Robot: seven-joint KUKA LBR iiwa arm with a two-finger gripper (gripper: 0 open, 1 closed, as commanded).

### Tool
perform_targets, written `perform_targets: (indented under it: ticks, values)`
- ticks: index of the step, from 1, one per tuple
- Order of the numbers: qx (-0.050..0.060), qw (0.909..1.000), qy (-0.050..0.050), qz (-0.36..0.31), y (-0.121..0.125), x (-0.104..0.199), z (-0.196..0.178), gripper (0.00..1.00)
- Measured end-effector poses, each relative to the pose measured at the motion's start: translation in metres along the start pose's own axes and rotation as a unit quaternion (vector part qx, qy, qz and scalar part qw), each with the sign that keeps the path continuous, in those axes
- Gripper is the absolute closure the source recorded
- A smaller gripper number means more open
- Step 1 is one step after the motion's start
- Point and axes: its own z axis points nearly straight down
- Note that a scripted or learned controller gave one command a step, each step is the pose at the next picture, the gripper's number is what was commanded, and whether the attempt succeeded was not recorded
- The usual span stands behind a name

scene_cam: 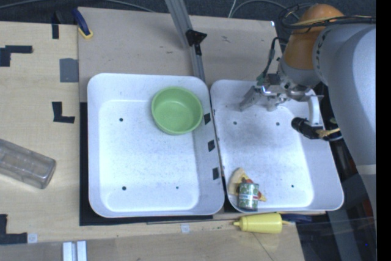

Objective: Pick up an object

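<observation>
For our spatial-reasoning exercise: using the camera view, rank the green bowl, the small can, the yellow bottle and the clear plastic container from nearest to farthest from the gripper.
From the gripper:
1. Green bowl, left bin, top right.
2. Small can, right bin's near corner.
3. Yellow bottle, on the bench below that bin.
4. Clear plastic container, far left.

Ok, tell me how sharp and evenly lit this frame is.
Camera view: soft and grainy throughout; even lighting, faint shadows; the green bowl reads clearly, the small can is too blurred for its label, and the gripper is smeared against the right bin.
</observation>
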Motion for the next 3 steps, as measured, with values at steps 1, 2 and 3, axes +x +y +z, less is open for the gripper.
perform_targets:
  ticks: [1,2,3]
  values:
    - [0.0,1.0,0.0,-0.001,0.0,0.001,-0.011,1.0]
    - [-0.003,1.0,0.001,0.001,0.003,0.001,-0.054,1.0]
    - [-0.004,1.0,0.0,0.001,0.013,0.004,-0.113,1.0]
